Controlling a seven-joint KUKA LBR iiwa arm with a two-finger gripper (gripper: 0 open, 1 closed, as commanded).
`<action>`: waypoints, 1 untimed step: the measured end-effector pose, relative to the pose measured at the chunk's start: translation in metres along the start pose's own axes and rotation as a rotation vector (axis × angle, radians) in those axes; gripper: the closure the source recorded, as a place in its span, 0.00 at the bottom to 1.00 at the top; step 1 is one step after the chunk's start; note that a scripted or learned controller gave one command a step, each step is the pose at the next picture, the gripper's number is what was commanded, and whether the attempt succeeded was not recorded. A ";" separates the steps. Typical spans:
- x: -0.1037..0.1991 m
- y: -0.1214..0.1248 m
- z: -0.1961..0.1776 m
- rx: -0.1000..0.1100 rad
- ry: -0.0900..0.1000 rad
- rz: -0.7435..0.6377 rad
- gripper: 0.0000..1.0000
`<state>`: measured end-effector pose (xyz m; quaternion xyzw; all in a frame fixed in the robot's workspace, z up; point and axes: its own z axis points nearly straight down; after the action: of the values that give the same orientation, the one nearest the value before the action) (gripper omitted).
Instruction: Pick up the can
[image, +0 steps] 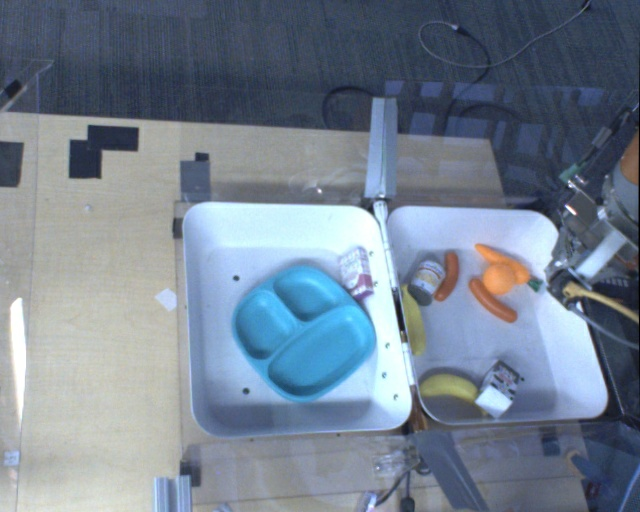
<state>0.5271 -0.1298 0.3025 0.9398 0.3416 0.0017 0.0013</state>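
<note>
The can (427, 279) is small, with a pale label and a dark end. It lies on its side in the upper left part of the right bin (545, 375). A thin red sausage (449, 275) rests right against it. My gripper (566, 272) hangs over the right bin's right rim, well to the right of the can and apart from it. Nothing shows in its grasp.
An orange toy vegetable (502, 271) and a second sausage (493, 301) lie between the can and the gripper. One banana (413, 325) lies along the dividing wall and another (449, 387) at the front beside a small box (498, 389). The left bin holds a blue divided plate (305, 331) and a packet (356, 272).
</note>
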 end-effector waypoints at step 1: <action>-0.013 0.022 -0.076 -0.003 0.001 -0.209 1.00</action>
<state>0.5311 -0.1548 0.3786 0.8991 0.4378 0.0024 0.0027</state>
